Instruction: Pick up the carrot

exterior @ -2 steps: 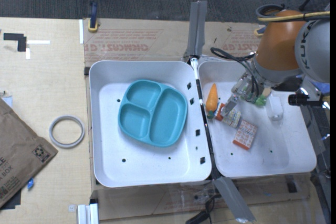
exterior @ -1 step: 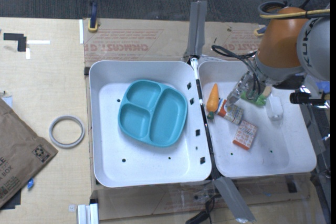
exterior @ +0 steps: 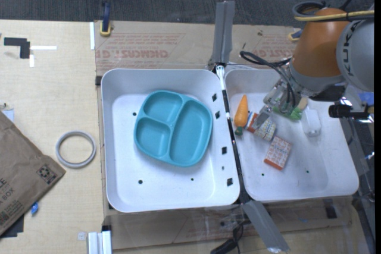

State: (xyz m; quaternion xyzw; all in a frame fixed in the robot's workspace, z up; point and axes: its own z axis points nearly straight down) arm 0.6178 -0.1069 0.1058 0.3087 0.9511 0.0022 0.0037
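Note:
The orange carrot (exterior: 241,110) lies in the right bin (exterior: 309,184), close against its left wall, with its green stem end pointing toward the front. My gripper (exterior: 278,99) hangs over the back middle of the same bin, a short way to the right of the carrot and apart from it. It sits above a cluster of small packets. The orange band of the arm looms behind it at the upper right.
A red-and-white packet (exterior: 261,124) lies just right of the carrot, with a small printed box (exterior: 278,153) in front of it. A green item (exterior: 294,111) and a white object (exterior: 312,122) lie further right. The left bin (exterior: 119,187) holds a blue divided plate (exterior: 173,127).

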